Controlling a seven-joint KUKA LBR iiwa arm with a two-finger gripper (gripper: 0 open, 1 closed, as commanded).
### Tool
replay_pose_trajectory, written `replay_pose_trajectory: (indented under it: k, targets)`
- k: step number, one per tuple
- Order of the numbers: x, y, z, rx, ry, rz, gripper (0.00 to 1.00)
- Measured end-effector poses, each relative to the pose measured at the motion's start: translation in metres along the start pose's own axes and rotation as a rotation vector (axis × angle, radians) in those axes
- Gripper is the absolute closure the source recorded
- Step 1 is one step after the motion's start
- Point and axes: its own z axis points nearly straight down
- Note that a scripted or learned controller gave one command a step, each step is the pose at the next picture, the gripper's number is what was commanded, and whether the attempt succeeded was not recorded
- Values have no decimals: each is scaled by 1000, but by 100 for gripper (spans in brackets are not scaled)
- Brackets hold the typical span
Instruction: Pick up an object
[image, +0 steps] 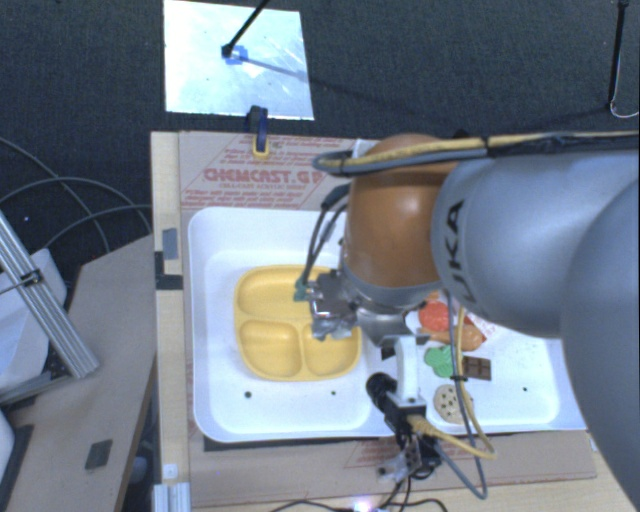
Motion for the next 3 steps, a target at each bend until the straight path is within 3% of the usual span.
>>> replay_pose_trajectory:
  k: [1, 2, 3]
  targets:
    - [-41, 78, 11, -15, 2, 10, 100]
    - [-3, 141, 64, -15, 3, 3, 100]
    - [13, 57, 104, -1, 2, 5, 100]
